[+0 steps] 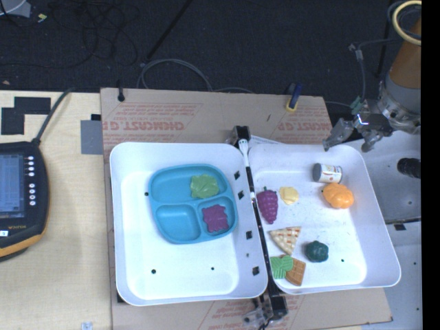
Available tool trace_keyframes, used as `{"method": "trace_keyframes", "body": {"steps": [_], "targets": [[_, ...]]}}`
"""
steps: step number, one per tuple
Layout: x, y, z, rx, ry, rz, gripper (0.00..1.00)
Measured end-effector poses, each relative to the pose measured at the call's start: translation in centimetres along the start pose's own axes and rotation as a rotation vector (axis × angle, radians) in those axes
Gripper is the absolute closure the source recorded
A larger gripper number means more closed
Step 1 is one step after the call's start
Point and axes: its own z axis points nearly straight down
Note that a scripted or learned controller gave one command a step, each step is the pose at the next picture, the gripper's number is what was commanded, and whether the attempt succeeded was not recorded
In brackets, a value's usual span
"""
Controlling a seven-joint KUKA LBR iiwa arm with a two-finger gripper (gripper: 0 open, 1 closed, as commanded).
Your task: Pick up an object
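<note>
Well, I'm at the approach step, my gripper [353, 132] spread open and holding nothing above the far right corner of the right bin [375, 267], so next I judge I must drop onto the nearby can [328, 172].

You can read red print on the cardboard sheet [206, 119] under the bins, upside down near its far edge: "CHEMCAST" once left, partly again right. More red print at its near edge isn't legible.
</note>
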Motion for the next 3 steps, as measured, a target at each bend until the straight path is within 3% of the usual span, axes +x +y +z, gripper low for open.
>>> {"method": "trace_keyframes", "body": {"steps": [1, 2, 3], "targets": [[3.7, -8.4, 13.5, 0.02, 0.007, 0.001, 0.0], [2.4, 0.0, 17.6, 0.007, 0.001, -0.002, 0.0], [-3.3, 0.1, 9.2, -0.008, -0.005, 0.002, 0.0]]}}
